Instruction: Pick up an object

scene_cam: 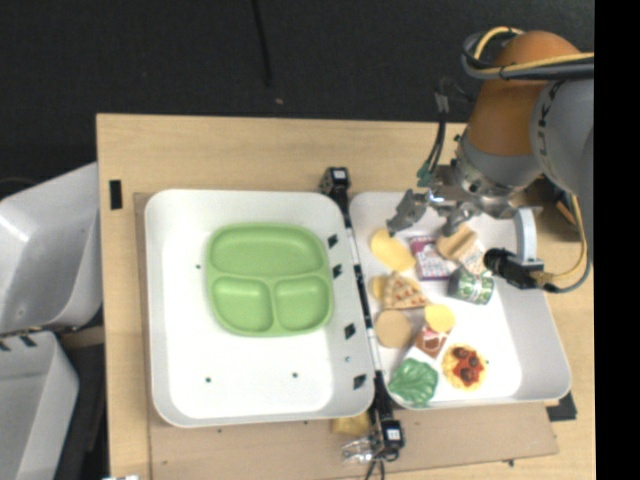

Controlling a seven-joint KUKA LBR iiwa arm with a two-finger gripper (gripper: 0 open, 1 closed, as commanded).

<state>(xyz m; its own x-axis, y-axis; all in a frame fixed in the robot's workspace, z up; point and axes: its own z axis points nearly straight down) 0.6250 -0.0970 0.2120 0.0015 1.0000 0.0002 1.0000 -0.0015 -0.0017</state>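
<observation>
My gripper [432,211] hangs over the far edge of the right bin [530,353], fingers spread and open, nothing between them. Just below it lie a yellow lemon-like piece [392,251], a purple packet [432,260] and a tan block [456,242]. Further toward the front are a green can [472,287], a waffle slice [402,290], a round brown cookie [394,328], a small yellow piece [438,318], a red and white cake piece [431,341], a green lettuce leaf [414,381] and a small pizza [465,365].
The left bin [180,368] holds a green divided plate [268,278]. A row of black clips [350,268] marks the seam between the bins. The grey arm with its orange band [520,88] comes in from the upper right.
</observation>
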